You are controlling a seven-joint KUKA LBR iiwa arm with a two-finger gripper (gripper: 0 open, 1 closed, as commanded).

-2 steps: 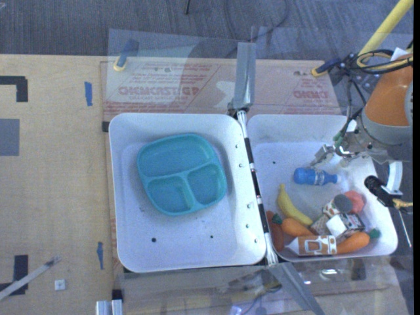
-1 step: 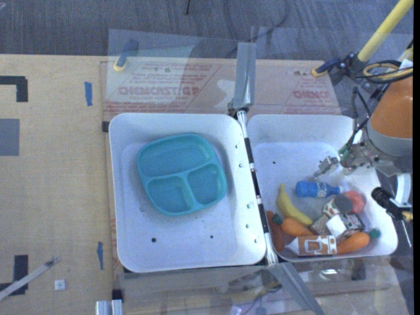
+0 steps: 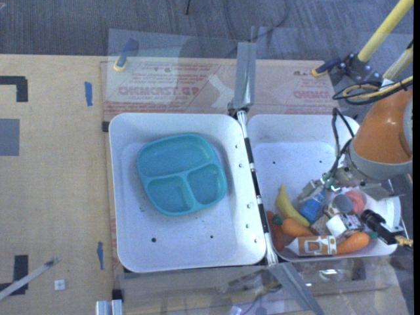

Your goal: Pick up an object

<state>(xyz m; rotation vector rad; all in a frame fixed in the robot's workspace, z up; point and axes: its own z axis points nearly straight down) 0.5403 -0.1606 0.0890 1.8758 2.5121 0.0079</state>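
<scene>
Toys lie heaped in the near corner of the right bin (image 3: 289,151), which is why we see the arm (image 3: 387,133) reaching down there: a banana (image 3: 287,204), two carrots (image 3: 354,242), a bottle (image 3: 316,245) and a blue piece (image 3: 313,209) crowd together. The hand (image 3: 328,188) seems to hang just over the heap; whether it is spread or pinching, we cannot tell. In the left bin (image 3: 125,195) a teal tray (image 3: 182,174) lies alone.
</scene>
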